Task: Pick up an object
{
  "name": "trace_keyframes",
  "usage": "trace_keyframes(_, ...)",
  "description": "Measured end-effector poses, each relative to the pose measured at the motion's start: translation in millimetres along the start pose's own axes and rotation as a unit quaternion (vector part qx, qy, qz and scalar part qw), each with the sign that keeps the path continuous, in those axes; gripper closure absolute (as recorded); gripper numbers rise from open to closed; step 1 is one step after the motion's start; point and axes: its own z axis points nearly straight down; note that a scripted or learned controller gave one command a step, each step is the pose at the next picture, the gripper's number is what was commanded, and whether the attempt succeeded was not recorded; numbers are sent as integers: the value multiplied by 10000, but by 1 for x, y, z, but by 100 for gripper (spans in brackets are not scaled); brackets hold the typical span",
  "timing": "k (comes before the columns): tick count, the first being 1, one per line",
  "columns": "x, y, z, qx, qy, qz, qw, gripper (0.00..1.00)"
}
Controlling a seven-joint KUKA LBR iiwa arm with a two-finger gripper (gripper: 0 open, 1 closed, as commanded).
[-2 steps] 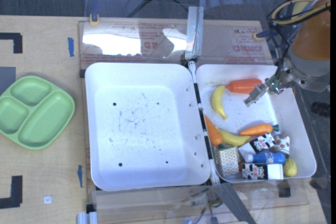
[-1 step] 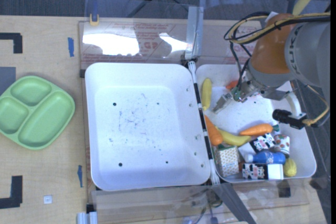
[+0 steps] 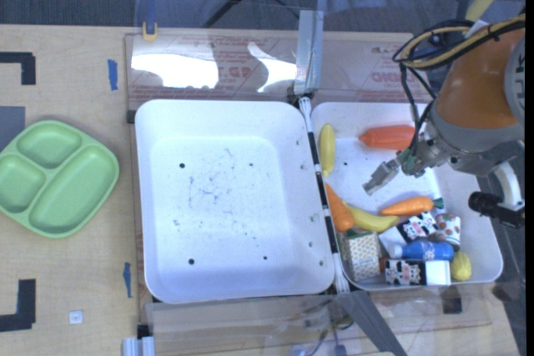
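We see the tool (image 3: 385, 174) hanging over the right bin (image 3: 488, 263), above a banana (image 3: 372, 219). We cannot tell if it is open.

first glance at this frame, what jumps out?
The grey arm with its orange band reaching in from the right, its end effector hanging over the right white bin. That bin is crowded toward its near side: an orange carrot-shaped toy, a yellow banana-shaped toy, a blue bottle. Off to the far left, a green three-compartment plate sits on the wooden bench.
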Motion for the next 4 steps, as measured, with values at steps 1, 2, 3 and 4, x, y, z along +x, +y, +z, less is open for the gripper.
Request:
trace_keyframes(1, -2, 19, -12, -17, -17, 367, 9993, 0)
trace_keyframes(2, -31, 62, -9, -15, -18, 190, 9998, 0)
trace_keyframes(3, -52, 86, 62, -11, -15, -418, 9991, 0)
trace_keyframes(4, -35, 92, 76, 25, 7, -2038, 9790, 0)
